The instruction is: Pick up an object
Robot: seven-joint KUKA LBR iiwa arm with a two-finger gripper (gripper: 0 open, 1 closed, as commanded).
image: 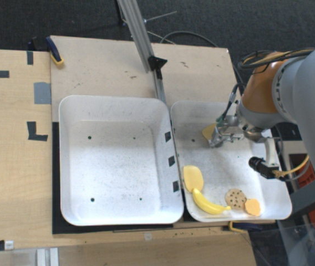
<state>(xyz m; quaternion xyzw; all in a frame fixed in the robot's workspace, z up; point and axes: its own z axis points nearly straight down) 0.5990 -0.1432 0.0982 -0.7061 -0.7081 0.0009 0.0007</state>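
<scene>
Touching the claw [217, 139] on its left lies a yellow piece [208, 131].

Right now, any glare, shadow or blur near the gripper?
Camera view: lighting even, no strong glare on the right bin; soft shadow under the gripper beside the yellow piece; arm slightly soft at the right; banana and cookie sharp.

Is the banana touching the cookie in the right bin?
Apart. The camera view shows a strip of white bin floor between the banana tip and the cookie.
</scene>
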